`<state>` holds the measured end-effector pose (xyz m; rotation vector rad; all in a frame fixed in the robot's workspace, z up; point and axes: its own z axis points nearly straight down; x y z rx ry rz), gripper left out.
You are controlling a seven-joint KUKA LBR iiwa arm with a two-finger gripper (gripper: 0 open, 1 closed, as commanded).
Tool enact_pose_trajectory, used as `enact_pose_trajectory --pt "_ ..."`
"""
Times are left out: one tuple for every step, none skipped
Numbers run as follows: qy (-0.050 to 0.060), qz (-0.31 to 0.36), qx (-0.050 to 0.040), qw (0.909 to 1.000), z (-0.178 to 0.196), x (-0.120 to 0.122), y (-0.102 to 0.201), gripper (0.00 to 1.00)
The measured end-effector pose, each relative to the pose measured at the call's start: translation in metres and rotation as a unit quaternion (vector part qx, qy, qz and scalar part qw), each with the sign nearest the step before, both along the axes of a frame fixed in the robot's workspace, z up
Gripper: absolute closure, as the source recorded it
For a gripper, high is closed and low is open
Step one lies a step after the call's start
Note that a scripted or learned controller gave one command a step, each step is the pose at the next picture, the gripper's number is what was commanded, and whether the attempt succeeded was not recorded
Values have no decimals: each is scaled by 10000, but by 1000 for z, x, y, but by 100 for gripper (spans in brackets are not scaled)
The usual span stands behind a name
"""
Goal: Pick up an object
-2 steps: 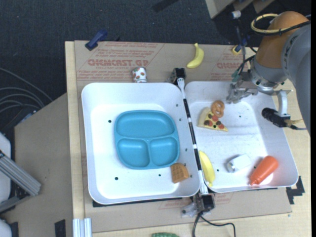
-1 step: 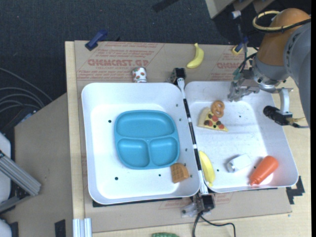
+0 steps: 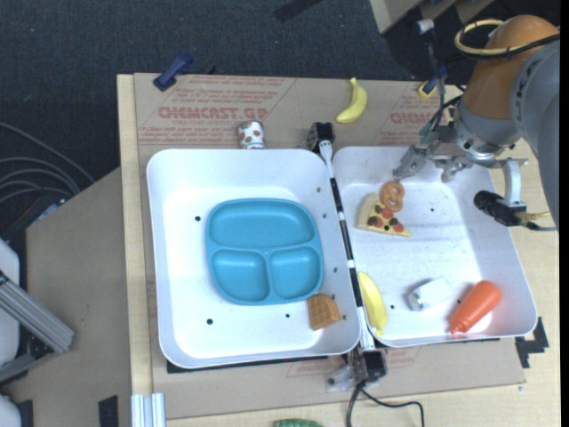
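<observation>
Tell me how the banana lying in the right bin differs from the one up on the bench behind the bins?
The banana in the right bin lies along that bin's left wall, near the front; the banana on the bench sits outside both bins, on the brown board. The bin banana runs roughly front to back and looks longer; the bench banana tilts diagonally and shows a dark tip. Both are yellow, curved toys.

the grey arm with its orange band (image 3: pixel 502 38) reaches in from the right at the upper corner, wrist bent downward. its two-finger gripper (image 3: pixel 431 163) hangs low, metal fingers (image 3: pixel 411 160) spread apart, nothing between them.
</observation>
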<state>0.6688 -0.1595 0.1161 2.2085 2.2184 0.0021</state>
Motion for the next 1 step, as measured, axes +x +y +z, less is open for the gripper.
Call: enact_pose_trajectory --pt "61 -16 44 10000 -32 -3 42 0"
